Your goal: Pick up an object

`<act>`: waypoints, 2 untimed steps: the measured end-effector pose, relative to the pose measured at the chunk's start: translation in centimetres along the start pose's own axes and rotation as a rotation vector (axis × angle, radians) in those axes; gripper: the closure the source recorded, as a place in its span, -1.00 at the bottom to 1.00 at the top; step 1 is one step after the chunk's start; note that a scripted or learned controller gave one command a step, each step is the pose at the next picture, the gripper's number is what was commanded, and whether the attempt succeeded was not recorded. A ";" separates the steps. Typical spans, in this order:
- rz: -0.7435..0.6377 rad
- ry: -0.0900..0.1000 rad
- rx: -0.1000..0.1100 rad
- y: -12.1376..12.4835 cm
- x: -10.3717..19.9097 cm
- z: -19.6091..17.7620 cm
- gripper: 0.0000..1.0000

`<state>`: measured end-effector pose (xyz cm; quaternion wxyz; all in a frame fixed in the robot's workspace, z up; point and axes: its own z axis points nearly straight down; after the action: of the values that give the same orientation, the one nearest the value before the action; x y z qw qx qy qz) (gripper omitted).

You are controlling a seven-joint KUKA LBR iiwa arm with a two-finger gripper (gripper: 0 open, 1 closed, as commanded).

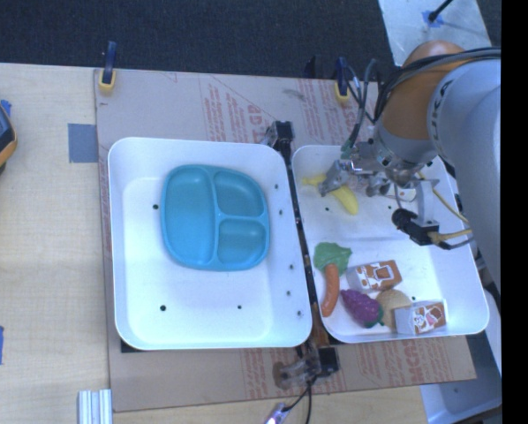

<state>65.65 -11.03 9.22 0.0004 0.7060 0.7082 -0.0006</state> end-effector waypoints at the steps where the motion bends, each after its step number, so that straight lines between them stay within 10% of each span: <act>1: -0.003 0.001 0.005 0.0 1.5 0.0 -1.00; 2: -0.002 -0.002 0.012 -0.2 1.2 -0.9 1.00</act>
<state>65.44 -9.85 10.13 -0.0033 0.7051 0.7090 -0.0054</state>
